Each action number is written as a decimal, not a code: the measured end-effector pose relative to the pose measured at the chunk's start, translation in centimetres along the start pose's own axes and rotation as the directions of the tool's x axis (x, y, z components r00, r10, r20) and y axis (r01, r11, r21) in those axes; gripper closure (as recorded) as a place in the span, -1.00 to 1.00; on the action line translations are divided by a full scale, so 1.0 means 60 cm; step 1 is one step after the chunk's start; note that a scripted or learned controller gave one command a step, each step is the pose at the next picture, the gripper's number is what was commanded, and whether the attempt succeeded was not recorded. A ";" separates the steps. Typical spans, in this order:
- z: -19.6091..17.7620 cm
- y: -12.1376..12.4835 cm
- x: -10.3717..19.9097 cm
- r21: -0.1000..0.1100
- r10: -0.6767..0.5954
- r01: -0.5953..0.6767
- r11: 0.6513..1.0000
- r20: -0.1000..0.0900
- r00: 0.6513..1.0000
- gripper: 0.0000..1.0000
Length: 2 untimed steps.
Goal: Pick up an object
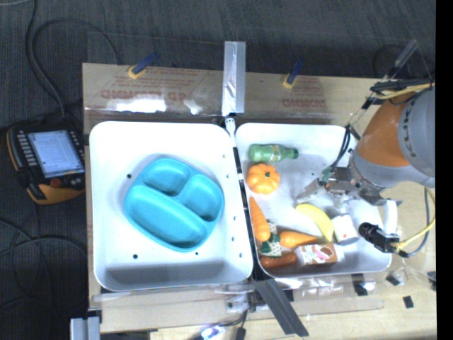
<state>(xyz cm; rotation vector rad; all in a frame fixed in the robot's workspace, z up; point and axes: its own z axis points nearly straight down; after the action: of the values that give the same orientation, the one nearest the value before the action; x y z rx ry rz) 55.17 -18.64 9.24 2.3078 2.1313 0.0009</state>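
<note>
I see my end effector (320, 185) spread open above the banana (316, 220), gripping nothing; wrist hides bin's (283, 130) right side.

Blue tray (174, 202), green bottle (272, 152), orange pumpkin (262, 178), yellow banana (316, 220).

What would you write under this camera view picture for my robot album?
Robot hand hovers over a banana in the right bin; a blue tray sits in the left bin.
</note>
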 end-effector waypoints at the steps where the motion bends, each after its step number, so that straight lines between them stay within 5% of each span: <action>1: 0.003 -0.101 0.043 -0.015 0.084 -0.084 0.996 0.004 0.996 -1.00; 2: -0.014 -0.099 0.045 -0.017 0.083 -0.083 0.996 0.002 0.997 1.00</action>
<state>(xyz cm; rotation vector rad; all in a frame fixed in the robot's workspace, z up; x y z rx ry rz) 49.47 -15.49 10.07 2.3840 2.0244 0.0155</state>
